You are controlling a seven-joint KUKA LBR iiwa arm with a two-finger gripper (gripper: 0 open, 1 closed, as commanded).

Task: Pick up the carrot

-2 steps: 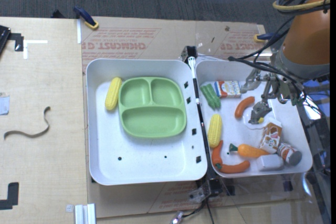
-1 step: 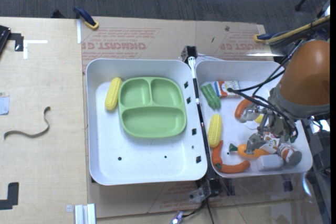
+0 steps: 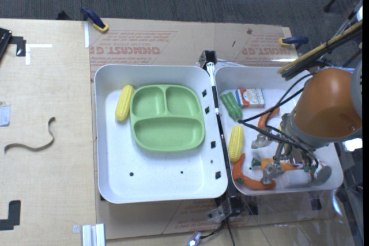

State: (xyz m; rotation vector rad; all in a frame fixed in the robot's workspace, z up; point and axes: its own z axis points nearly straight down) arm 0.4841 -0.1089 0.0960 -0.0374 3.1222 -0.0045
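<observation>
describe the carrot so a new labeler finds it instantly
Go to the right bin, by the arm. The carrot lies along its near wall, just below the corn cob. It is long, orange and curved; the cob is yellow and knobbly.

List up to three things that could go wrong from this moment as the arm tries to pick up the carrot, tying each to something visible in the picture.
1. The carrot lies against the right bin's front wall, so a finger may strike the rim rather than slide under.
2. A corn cob lies close by; the gripper could nudge or grab it instead.
3. Loose cables drape over the bin and may snag on items.
</observation>
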